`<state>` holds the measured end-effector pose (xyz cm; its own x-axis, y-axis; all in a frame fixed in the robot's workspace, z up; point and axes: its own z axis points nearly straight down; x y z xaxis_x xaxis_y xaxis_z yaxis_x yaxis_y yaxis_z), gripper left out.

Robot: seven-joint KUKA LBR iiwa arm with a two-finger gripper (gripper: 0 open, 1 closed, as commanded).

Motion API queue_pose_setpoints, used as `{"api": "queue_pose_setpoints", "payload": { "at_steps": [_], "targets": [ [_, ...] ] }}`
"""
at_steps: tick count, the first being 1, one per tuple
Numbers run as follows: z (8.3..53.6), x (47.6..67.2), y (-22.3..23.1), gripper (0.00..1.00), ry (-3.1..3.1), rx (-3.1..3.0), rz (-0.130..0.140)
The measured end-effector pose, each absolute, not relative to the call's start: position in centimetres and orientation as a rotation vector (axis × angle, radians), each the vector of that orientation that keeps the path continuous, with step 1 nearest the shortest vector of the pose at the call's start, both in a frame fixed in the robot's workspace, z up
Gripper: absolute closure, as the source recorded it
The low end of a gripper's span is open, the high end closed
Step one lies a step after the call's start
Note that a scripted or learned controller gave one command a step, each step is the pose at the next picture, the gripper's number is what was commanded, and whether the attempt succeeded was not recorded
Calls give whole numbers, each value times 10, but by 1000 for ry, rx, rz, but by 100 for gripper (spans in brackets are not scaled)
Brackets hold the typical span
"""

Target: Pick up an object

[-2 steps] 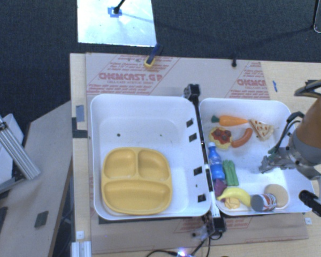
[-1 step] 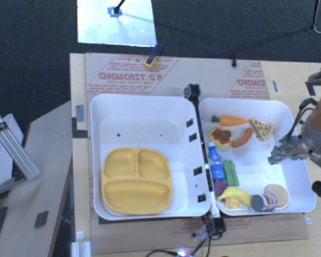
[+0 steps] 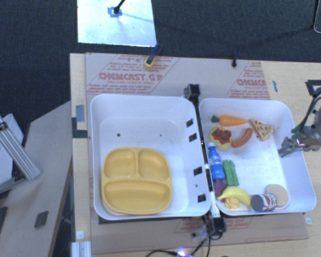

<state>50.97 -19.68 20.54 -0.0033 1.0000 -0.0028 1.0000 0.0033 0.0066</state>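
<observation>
Dark carpet surrounds the tabletop (image 3: 123, 74) with its two white bins. Nothing is picked yet: the fingers (image 3: 287, 146) hang apart and bare over the right bin (image 3: 305, 183), toy sausage (image 3: 242, 137) and pizza slice (image 3: 261, 128) lying to their left, untouched.

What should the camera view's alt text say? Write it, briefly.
A robot pincer hovers at the right bin's right edge, beside toy food: carrot, sausage, banana, blue bottle. The left bin holds a yellow divided tray.
</observation>
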Motion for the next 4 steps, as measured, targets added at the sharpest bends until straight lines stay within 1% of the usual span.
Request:
{"api": "queue_pose_setpoints", "payload": {
  "at_steps": [1, 2, 3, 4],
  "targets": [
    [226, 511, -197, 100, 2222, 2213, 3],
    [216, 541, -152, 100, 2230, 2209, 5],
    [222, 581, -109, 100, 2231, 2208, 7],
    [221, 600, -54, 100, 2232, 2209, 7]
  ]
}}
